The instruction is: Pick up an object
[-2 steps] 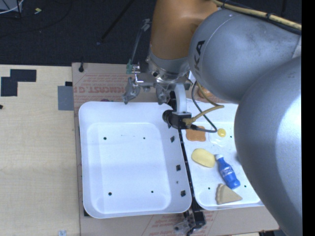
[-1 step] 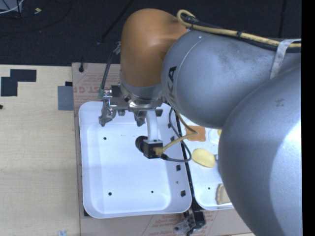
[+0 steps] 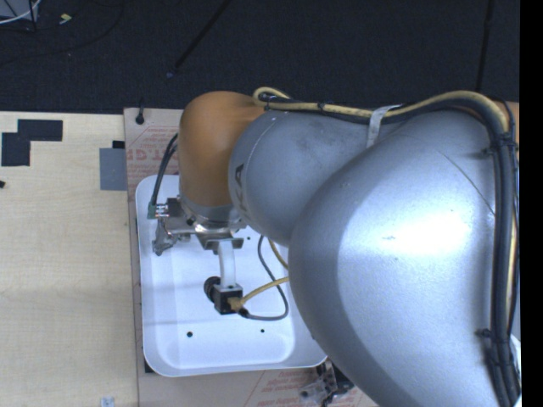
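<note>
White bin [image 3: 216, 350], gripper [image 3: 197, 227] over its far end, its opening impossible to judge; any object sits hidden under the arm [image 3: 382, 253], so a blind close may catch nothing.

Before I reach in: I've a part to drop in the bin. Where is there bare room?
Bare: the bin floor along its near rim, below the gripper, and the bench left of the bin. Crowded: the bin's far end under the gripper, and its right side, covered by the arm.
</note>
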You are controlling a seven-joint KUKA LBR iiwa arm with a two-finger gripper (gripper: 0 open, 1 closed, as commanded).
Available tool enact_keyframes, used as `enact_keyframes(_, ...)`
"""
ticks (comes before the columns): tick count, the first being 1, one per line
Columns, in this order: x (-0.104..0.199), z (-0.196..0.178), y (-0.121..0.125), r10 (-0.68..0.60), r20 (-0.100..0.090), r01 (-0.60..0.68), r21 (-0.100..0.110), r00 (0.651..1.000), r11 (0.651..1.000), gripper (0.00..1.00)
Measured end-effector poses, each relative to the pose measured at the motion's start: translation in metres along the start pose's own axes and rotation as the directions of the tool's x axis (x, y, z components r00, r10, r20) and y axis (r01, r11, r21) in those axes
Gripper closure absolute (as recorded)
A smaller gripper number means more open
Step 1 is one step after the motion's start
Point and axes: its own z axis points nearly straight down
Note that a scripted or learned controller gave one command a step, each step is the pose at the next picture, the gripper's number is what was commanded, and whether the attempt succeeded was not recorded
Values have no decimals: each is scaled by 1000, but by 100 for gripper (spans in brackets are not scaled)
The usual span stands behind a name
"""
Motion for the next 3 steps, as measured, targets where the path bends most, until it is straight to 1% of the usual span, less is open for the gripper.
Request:
enact_keyframes(1,-1,-18,2,1,-3,-1,-7,1000,1000,100)
enact_keyframes(2,5,29,28,0,-3,0,-11,1000,1000,100)
enact_keyframes(3,5,-109,60,0,-9,0,-27,1000,1000,100)
